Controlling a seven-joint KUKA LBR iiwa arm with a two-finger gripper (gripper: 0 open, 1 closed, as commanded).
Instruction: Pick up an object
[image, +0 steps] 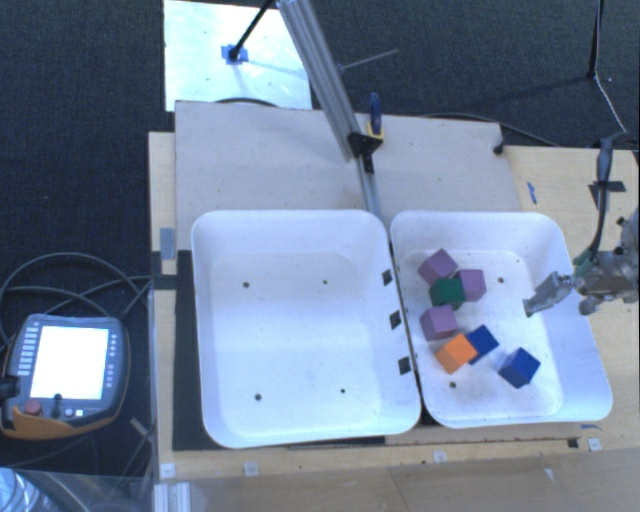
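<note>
3 purple cubes (437, 267), 2 blue (519, 367), 1 green (447, 292), 1 orange (456, 352).

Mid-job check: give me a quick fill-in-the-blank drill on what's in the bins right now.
1. All the cubes lie in the ____ bin as the camera sees it.
2. The number of purple cubes in that bin is ____.
3. The orange cube touches a cube coloured ____.
4. The gripper is over the ____ edge of that bin in the camera view.

Missing words: right; three; blue; right
</note>
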